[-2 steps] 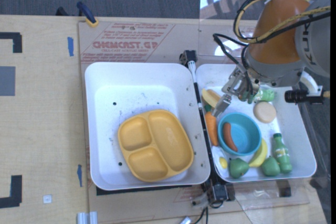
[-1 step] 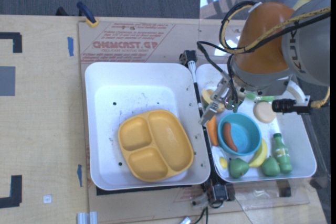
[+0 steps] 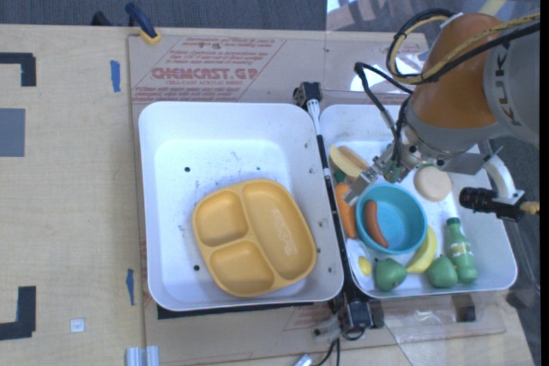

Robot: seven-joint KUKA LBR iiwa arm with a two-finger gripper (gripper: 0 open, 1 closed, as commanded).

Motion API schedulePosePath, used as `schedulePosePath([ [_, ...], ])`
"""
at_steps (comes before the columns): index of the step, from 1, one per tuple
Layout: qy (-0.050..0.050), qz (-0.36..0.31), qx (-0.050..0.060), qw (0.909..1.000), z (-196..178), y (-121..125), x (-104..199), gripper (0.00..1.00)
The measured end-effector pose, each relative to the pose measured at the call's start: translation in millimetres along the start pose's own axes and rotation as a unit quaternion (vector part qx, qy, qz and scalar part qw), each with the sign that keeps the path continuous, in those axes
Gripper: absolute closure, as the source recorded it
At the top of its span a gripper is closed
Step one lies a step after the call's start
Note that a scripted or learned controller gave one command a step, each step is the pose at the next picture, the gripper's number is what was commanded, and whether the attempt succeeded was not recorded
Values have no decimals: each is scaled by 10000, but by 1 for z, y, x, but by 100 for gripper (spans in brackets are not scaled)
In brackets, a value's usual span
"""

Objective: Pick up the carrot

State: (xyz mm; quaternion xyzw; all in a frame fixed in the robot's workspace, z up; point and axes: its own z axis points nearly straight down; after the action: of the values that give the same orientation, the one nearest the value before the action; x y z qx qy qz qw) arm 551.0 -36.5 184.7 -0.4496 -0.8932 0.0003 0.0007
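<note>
1. gripper (image 3: 371,177) low in the right bin (image 3: 502,283), near its left wall, fingers slightly apart, holding nothing.
2. carrot (image 3: 346,212) flat along that left wall, just below the gripper, beside the blue bowl (image 3: 403,223).
3. sausage (image 3: 376,224) inside the bowl.
4. yellow divided plate (image 3: 253,236) in the left bin (image 3: 171,184), toward its front edge.

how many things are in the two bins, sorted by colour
Yellow: 3, plate, banana, yellow piece
Orange or red: 2, carrot, sausage
Green: 3, pear, second green fruit, bottle
Blue: 1, bowl
Cream: 1, round piece
Total: 10
</note>
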Motion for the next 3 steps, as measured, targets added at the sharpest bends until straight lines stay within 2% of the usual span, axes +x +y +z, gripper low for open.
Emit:
schedulePosePath([
  [1, -24, 621, -21, 9981, 0, 16, -6, 0],
  [2, -2, 661, -3, 9978, 0, 6, 12, 0],
  [3, 0, 1211, -2, 9926, 0, 13, 24, 0],
])
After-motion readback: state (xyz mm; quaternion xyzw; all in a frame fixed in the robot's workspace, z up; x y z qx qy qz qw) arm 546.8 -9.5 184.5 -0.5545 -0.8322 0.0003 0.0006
